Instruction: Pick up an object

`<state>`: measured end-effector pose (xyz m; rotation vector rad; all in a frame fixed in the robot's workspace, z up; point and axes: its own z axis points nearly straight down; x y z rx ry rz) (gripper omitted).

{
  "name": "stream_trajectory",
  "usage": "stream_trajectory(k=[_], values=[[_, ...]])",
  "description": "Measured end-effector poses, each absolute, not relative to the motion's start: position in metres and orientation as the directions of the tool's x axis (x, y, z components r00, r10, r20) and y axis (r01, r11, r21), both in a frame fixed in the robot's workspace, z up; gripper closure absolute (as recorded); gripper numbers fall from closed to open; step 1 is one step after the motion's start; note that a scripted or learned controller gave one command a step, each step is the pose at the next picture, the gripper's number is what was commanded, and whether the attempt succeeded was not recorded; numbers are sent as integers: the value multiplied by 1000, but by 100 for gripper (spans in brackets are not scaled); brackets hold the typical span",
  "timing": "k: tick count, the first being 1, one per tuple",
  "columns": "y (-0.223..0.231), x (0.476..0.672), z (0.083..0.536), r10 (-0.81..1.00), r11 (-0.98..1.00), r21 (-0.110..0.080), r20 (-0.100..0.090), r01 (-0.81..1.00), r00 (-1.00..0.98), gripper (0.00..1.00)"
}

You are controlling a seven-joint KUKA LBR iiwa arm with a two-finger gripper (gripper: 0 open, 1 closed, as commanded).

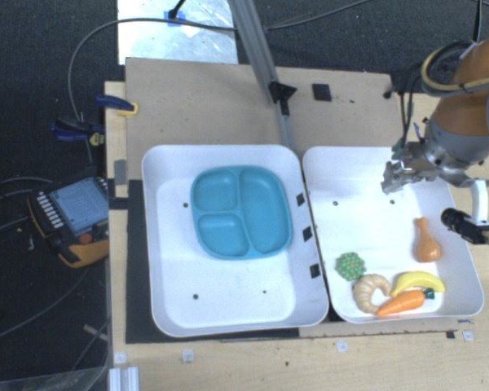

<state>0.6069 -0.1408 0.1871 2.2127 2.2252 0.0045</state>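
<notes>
The right bin (342, 169) holds several toy foods along its near side: a green broccoli piece (350, 264), a tan croissant-like piece (369, 288), an orange carrot (401, 302), a yellow banana (418, 282) and an orange-tan pear-shaped piece (425, 241). My gripper (396, 176) hangs over the far right part of that bin, well above and behind the foods. Nothing shows between its fingers.
The left bin (167, 218) holds a blue divided plate (241, 212). A grey pole (257, 39) slants over the bench behind the bins. Clamps and a small device lie off the bench at the left. A black part (464, 222) sticks over the right bin's right rim.
</notes>
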Motion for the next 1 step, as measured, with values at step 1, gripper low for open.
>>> stream_trajectory(k=[1], values=[[-140,598,238,1000,6,4,-1,1000,-6,100]])
